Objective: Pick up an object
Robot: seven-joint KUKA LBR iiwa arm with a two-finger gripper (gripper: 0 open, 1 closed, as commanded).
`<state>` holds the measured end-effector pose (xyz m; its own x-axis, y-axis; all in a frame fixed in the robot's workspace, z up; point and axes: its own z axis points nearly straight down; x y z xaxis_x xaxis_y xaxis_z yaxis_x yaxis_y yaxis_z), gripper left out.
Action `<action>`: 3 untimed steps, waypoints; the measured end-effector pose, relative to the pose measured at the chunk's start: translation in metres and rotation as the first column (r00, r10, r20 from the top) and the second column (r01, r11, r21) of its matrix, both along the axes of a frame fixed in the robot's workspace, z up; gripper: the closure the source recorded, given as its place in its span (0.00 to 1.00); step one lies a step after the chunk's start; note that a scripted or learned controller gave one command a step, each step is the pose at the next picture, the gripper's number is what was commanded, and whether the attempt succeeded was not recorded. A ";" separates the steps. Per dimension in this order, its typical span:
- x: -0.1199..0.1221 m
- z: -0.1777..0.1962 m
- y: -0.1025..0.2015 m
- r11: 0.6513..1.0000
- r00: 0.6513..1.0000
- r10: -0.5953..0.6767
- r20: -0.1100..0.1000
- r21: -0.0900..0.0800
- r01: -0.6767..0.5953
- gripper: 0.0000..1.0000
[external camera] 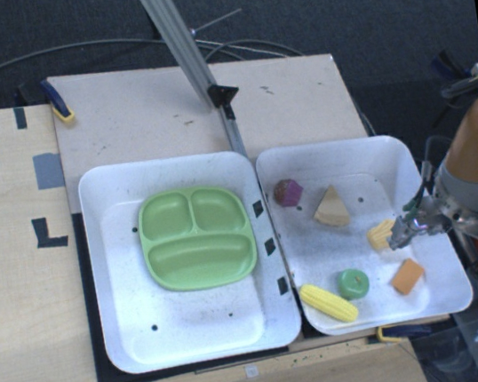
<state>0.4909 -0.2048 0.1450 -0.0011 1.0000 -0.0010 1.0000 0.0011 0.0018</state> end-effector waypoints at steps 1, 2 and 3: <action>0.005 0.043 -0.003 1.000 1.000 0.000 0.002 -0.001 0.000 1.00; 0.008 0.086 -0.001 1.000 1.000 0.001 0.002 -0.001 -0.001 1.00; 0.025 0.078 0.059 1.000 1.000 0.007 -0.003 0.002 -0.007 1.00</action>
